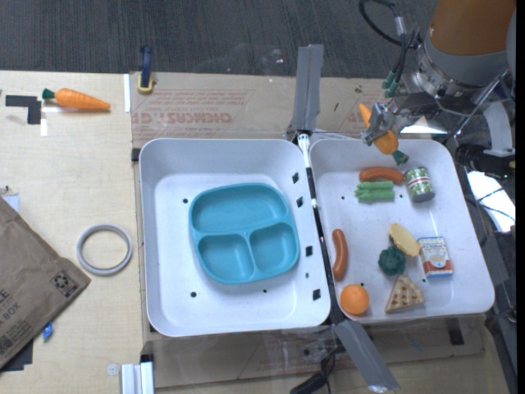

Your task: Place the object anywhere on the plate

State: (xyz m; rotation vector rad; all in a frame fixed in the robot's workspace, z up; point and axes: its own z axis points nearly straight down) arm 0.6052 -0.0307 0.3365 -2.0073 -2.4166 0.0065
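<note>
- At the near edge, the pale wooden bench (74, 179) is seen, with a brown cardboard box (29, 281) lying at its left corner and a grey tape ring (104, 248) just beside that box.
- Two shallow white bins are set side by side on a cardboard sheet (221, 105); grey flaps are seen at the seam between them, near and far.
- In the left bin (156, 220) a blue plate (244, 232) with three compartments is laid flat; nothing is seen resting on it.
- Along the near side of the right bin (467, 220) an orange ball (354, 300), a waffle-patterned wedge (404, 295) and a red sausage (339, 253) are found.
- A little farther in, a dark green broccoli piece (392, 260), a yellow piece (403, 239) and a small carton (435, 257) are grouped close together.
- Toward the far side of that bin, a green bean pod (375, 190), a second red sausage (381, 173) and a small can (420, 184) are lying.
- Above the far rim of the right bin, the gripper (382, 134) is seen closed around a small orange object (385, 143), which is lifted clear of the bin floor and well apart from the plate.
- The arm (472, 23), with its orange band, enters from the upper right, cables looped beside it.
- At the far left of the bench a toy carrot (75, 99) is laid, with black tape marks (25, 105) beside it.
- Beyond the bench, dark grey carpet (205, 15) is seen.
</note>
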